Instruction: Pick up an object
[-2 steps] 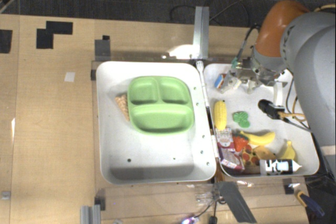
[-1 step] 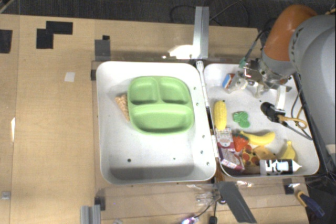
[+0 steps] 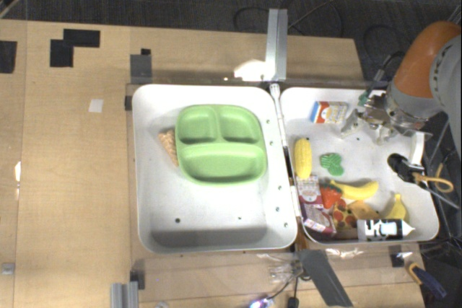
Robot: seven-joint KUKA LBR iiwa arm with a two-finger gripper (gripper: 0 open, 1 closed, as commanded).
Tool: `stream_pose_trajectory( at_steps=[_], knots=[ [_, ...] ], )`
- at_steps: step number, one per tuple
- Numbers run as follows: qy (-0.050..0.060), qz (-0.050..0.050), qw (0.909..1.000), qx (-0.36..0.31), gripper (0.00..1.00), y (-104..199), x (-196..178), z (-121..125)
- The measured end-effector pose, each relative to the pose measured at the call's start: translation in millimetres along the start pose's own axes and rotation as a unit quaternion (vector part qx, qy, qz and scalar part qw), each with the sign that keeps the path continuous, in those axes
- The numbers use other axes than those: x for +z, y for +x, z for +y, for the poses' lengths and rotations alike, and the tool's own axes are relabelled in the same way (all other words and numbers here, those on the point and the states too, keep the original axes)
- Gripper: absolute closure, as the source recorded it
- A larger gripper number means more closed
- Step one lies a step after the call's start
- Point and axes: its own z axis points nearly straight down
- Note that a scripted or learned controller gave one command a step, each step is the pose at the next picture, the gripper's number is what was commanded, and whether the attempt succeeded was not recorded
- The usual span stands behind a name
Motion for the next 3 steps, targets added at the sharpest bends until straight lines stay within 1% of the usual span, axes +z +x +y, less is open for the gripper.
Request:
stream_pose_trajectory(
  at_steps=[1, 2, 3],
  knots=[
    [-0.002, 0.001, 0.9986, -0.053, 0.0, 28.1, -2.3, -48.7],
    [-0.005, 0.001, 0.9974, -0.073, 0.0, 42.0, -3.9, -92.5],
    [-0.007, 0.001, 0.9974, -0.072, 0.0, 34.7, -4.9, -142.7]
  ],
)
